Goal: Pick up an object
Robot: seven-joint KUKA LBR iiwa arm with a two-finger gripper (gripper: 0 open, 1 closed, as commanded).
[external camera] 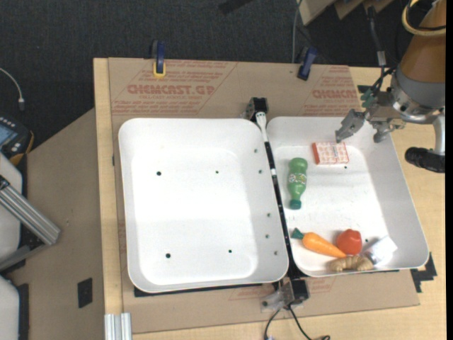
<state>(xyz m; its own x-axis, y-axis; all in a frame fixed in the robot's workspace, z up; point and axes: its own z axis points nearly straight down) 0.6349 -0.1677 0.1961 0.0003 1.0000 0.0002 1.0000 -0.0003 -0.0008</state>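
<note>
The right bin (396, 190) holds a small red-and-white box (330, 154) near its back, a green bottle (296, 181) lying by its left wall, and an orange carrot (318, 243), a red tomato-like piece (349, 241) and a tan root-shaped piece (352, 263) along its front edge. My gripper (365, 127) hangs over the back of the right bin, up and to the right of the box. Its fingers are spread apart with nothing between them.
The left bin (141, 154) sits beside the right one on a cardboard sheet (212, 83) held by two clamps (158, 57) at the back. A small white scrap (383, 248) lies at the right bin's front right corner. Cables run along the divider.
</note>
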